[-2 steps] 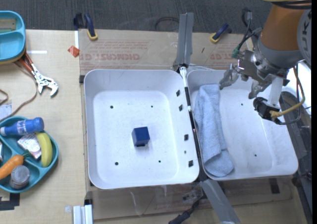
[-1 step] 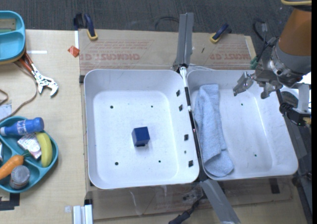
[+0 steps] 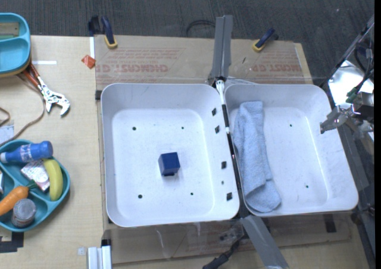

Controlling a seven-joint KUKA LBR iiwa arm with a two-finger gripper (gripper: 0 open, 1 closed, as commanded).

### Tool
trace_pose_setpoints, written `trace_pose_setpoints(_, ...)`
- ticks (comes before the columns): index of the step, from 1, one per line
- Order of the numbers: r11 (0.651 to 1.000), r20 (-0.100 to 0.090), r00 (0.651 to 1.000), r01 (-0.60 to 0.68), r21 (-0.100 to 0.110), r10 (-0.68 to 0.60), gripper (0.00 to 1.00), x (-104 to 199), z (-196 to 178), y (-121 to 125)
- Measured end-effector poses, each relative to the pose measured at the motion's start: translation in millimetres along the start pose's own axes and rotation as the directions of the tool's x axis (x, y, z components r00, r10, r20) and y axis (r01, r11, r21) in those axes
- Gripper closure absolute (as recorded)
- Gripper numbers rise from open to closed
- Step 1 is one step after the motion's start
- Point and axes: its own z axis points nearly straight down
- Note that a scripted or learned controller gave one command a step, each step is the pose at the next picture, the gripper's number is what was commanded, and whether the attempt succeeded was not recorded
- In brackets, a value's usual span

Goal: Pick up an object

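Observation:
A small dark blue cube (image 3: 169,163) rests on the floor of the left white bin (image 3: 119,143), slightly below its centre. A pale blue-grey towel (image 3: 253,155) lies crumpled lengthwise along the left side of the right white bin (image 3: 315,160), reaching from near the bin's back wall to its front left corner. Both objects lie free with nothing touching them.
A metal divider post (image 3: 222,47) stands at the back between the bins. Metal framework (image 3: 351,113) crowds the right bin's right rim. On the bench to the left are a blue tray (image 3: 36,184) of toy food, a wrench (image 3: 53,100) and a blue container (image 3: 13,41).

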Motion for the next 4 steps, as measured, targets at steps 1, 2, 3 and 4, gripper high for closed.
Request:
trace_pose_setpoints(1,0.992,-0.001,0.992,-0.126,0.003,0.126,0.0,62,142,60)
trace_pose_setpoints(2,0.993,0.0,0.993,-0.114,-0.002,0.114,0.0,10,14,36)
trace_pose_setpoints(3,0.93,0.0,0.93,-0.368,0.001,0.368,0.0,62,10,51)
trace_pose_setpoints(4,0.83,0.001,0.83,-0.558,0.001,0.558,0.0,162,24,86)
